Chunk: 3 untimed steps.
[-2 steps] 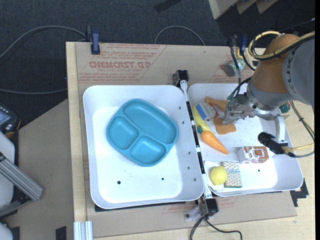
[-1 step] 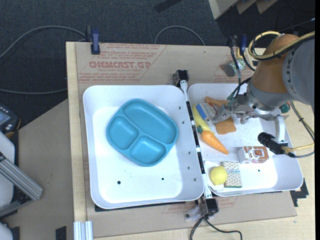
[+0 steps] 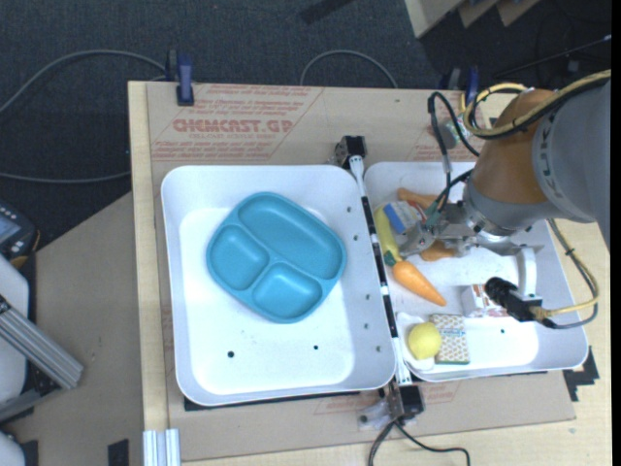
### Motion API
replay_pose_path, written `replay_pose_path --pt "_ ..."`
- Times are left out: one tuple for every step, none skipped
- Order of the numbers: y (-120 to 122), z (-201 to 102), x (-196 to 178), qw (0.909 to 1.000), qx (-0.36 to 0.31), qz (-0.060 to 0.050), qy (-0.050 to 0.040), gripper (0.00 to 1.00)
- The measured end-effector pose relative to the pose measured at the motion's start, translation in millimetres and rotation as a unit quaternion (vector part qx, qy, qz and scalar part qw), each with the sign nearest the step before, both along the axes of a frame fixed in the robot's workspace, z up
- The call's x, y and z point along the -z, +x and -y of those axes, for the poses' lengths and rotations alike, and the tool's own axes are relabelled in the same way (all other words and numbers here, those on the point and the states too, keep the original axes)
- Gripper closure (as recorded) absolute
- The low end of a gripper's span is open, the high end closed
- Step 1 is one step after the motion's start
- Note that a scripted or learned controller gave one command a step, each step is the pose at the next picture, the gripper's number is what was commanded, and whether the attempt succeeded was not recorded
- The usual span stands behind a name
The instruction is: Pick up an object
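The right bin (image 3: 543,352) holds several small items. An orange carrot (image 3: 419,280) lies near its left wall, and a yellow lemon (image 3: 423,341) sits at the front left corner. A yellow banana-like piece (image 3: 386,236) lies along the left wall, with a blue piece (image 3: 399,216) and a small orange piece (image 3: 413,199) behind it. My gripper (image 3: 434,233) is low in this bin, just behind the carrot and right of the yellow piece. Another orange item (image 3: 443,253) lies directly under it, partly hidden.
The left bin (image 3: 194,357) holds a blue divided plate (image 3: 276,256). A patterned card (image 3: 452,344) lies beside the lemon, and a small printed packet (image 3: 481,301) sits mid-bin. The arm's grey body and orange band (image 3: 505,163) cover the right bin's back right, trailing cables.
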<state>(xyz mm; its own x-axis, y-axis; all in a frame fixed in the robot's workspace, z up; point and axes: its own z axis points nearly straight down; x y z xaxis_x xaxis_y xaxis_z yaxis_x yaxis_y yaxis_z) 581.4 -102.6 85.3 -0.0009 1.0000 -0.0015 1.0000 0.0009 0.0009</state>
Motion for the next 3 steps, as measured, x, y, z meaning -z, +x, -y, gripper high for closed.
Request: replay_pose_path --pt "59 39 -100 1.0 0.0 0.007 -0.0023 0.0" --pt "54 37 -15 1.0 0.001 0.005 -0.0016 0.0" --pt "-38 3 2 1.0 0.001 -0.005 0.0025 0.0"
